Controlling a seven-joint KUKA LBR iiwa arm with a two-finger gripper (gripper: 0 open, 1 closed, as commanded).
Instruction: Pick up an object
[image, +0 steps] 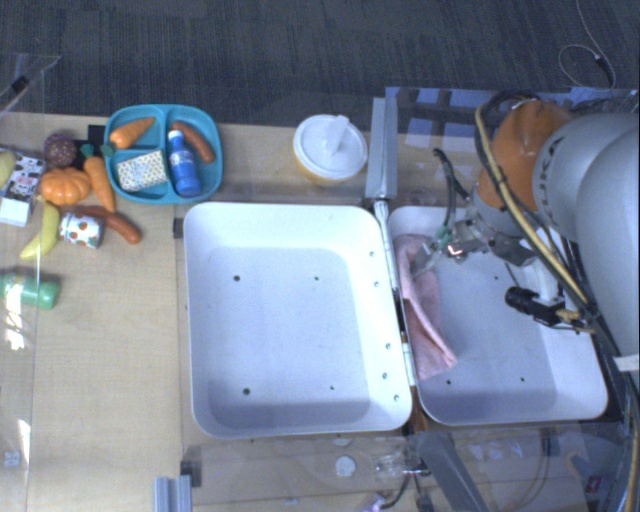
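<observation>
A pink cloth (424, 308) lies crumpled along the left wall of the right white bin (520, 385), running from its far left corner toward the near side. My gripper (447, 245) hangs low over the far end of that bin, just right of the cloth's upper end and close to it. The grey arm with its orange band (520, 140) comes in from the right, with cables draped around it. The view does not settle whether the gripper touches the cloth.
The left white bin (290, 400) sits beside the right one, a metal divider (381, 150) between their far ends. On the bench at left are a blue tray (205, 130) of toy food, loose toy vegetables (80, 190) and a white lidded cup (330, 147).
</observation>
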